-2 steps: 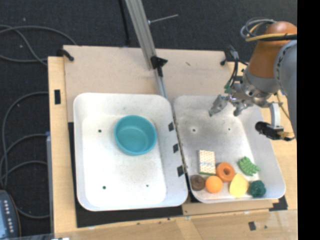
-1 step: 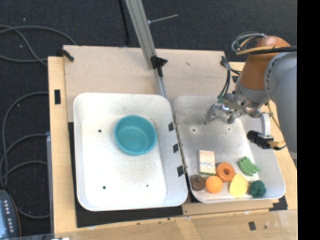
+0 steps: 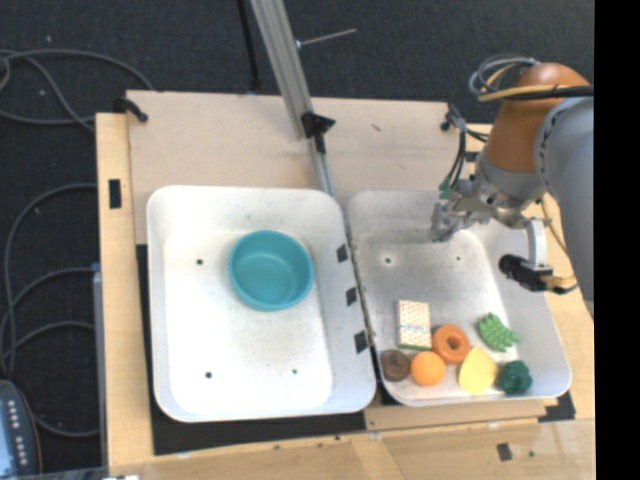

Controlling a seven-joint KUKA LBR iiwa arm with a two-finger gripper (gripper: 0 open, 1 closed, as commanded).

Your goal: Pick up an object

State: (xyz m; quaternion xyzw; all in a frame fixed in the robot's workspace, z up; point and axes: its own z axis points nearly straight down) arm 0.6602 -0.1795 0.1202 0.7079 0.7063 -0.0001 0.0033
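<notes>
My gripper [image 3: 443,226] hangs over the far end of the right bin [image 3: 420,218], well away from the objects. These lie bunched at the bin's near end: a pale checked block [image 3: 414,323], an orange ring [image 3: 451,343], an orange ball [image 3: 428,369], a brown ring [image 3: 397,365], a yellow lemon-like piece [image 3: 477,371], a light green leafy piece [image 3: 496,331] and a dark green piece [image 3: 515,376]. A teal bowl [image 3: 270,269] stands in the left bin [image 3: 180,368]. I see nothing held at the gripper.
A slanted metal rail [image 3: 285,58] comes down from the top and ends at the gap between the bins. Bare bin floor lies between the gripper and the cluster of objects. Cables lie on the dark floor at left.
</notes>
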